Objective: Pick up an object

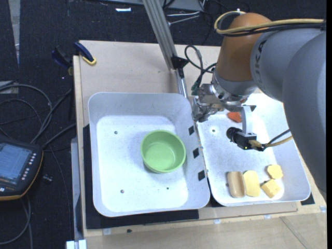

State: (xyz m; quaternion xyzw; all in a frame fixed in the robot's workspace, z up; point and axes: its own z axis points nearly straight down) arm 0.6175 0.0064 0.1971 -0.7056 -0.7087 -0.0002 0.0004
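A green bowl [163, 150] sits upright in the middle of the left bin [116, 160]. In the right bin [218, 157], at the front, lie a brown oblong piece [235, 184], a pale yellow block [251, 183] and two small yellow chunks [274, 171] [270, 189]. An orange object [235, 116] lies farther back, partly hidden by the arm's tool. My gripper [201, 113] hangs over the back left corner of the right bin, close to the wall shared by the bins. I see nothing held in it.
The big grey and orange arm [249, 51] covers the back of the right bin. A black fitting on a yellow cable [239, 137] hangs over that bin's middle. A metal pole [163, 35] slants up behind the bins. A tablet [15, 165] lies at the far left.
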